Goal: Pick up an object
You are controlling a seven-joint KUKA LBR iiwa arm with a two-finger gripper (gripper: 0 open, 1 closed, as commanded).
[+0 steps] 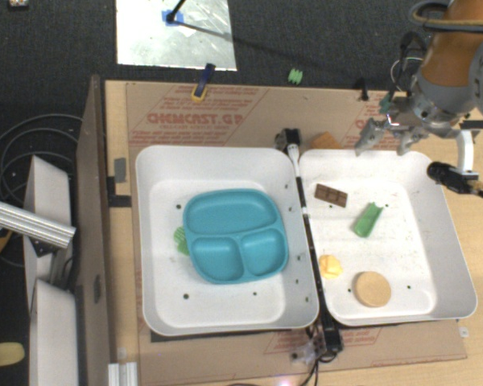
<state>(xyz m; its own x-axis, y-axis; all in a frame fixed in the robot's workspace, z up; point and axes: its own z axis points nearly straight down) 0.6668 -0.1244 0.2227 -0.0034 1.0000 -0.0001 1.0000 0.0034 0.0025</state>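
The gripper hangs over the far edge of the right bin, near that bin's far left part, with its two fingers spread apart and nothing between them — released, in short. Above it the grey arm rises to the orange band at the upper right corner of the view.

Four things lie in the right bin. A brown chocolate-like bar sits toward the far left corner, close to the bin's left wall. A green block lies tilted near the middle, just beyond and to the right of the bar. Toward the near edge, a small yellow piece rests against the left wall, and a round tan disc (flat, like a biscuit) lies just to its right, close to the near edge. All four are well apart from the gripper.

The left bin holds a blue divided plate with three compartments, set about the middle. A bit of something green peeks out at the plate's left rim — what it is I cannot tell.

Both bins rest on a brown cardboard sheet, touching each other along their inner walls.
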